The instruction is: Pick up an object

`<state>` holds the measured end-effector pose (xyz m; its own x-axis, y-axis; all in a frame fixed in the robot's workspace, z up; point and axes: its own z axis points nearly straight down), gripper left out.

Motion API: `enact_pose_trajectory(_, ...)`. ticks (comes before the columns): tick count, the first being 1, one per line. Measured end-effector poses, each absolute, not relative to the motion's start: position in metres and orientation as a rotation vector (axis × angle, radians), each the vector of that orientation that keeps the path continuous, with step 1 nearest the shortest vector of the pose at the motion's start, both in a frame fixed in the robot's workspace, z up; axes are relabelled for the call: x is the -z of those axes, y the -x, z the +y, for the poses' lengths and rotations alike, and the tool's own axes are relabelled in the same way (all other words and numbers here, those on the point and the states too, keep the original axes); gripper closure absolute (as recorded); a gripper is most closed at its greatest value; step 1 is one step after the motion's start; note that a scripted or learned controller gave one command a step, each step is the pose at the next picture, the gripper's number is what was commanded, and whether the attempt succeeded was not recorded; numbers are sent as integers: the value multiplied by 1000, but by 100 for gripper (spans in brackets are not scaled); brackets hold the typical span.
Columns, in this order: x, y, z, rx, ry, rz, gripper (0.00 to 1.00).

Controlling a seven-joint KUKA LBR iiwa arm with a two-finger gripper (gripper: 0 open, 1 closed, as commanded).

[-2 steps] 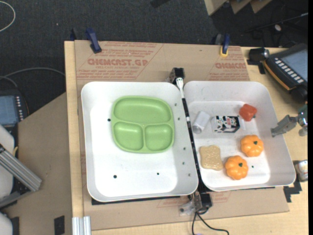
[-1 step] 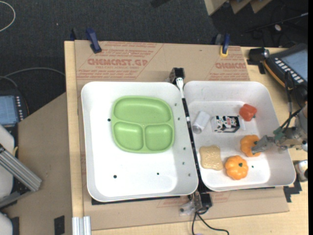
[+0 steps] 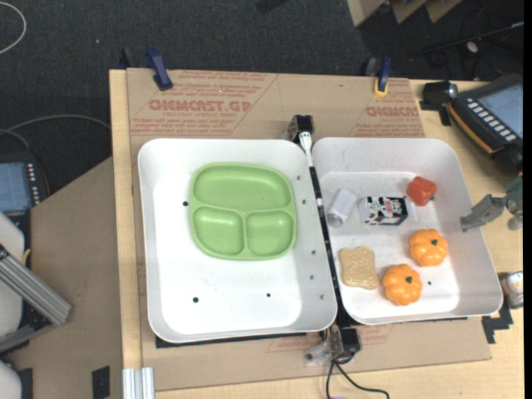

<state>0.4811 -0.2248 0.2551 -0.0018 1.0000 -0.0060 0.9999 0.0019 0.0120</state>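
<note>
The right bin (image 3: pixel 366 158) holds several objects. A red pepper-like piece (image 3: pixel 421 190) lies at the back right, and beside it a small black-and-white carton (image 3: pixel 386 210). A grey cylinder (image 3: pixel 339 205) rests near the bin's left wall. Two orange pumpkins sit toward the front, one (image 3: pixel 428 248) behind the other (image 3: pixel 401 283), with a tan toast slice (image 3: pixel 359 267) to their left. My gripper (image 3: pixel 484 212) shows as a grey shape at the right bin's outer rim, beside the bin and apart from every object.
The left bin (image 3: pixel 166 223) bears a green divided plate (image 3: pixel 243 209). A black divider strip (image 3: pixel 314 191) runs between the bins. Blue and yellow clamps (image 3: pixel 158 69) hold the cardboard sheet at the back. A tablet device (image 3: pixel 490 115) lies at the far right.
</note>
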Motion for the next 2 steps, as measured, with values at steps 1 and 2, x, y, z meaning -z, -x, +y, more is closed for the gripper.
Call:
enact_pose_trajectory(1, -96, -481, -220, -6, -2218, 2228, 0)
enact_pose_trajectory(2, -105, -480, -222, -4, -2217, 2222, 100)
